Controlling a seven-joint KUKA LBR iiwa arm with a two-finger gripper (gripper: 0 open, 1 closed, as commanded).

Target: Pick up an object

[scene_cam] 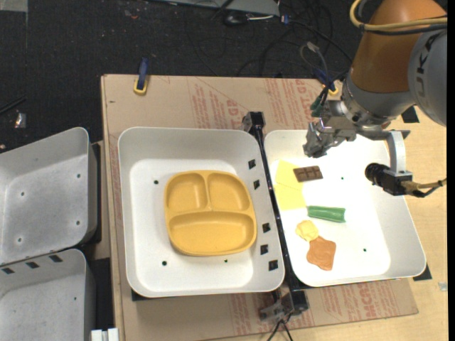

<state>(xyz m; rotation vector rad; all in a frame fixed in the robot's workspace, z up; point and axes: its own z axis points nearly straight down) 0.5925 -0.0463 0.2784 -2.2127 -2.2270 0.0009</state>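
In the right bin [398,247] lie a small brown chocolate-like bar [308,174], a pale yellow flat sheet [288,189], a green strip [326,213], a small yellow lump [306,229] and an orange piece [321,252]. My gripper [316,145] hangs over the bin's far left part, just above and behind the brown bar. Nothing shows between its fingers. The view does not tell how the fingers stand.
The left bin [142,261] holds a yellow divided plate [210,213]. Both bins rest on a cardboard-covered bench [192,98] with a blue and yellow clamp [141,79] at its far left edge. Grey lids [43,190] lie to the left.
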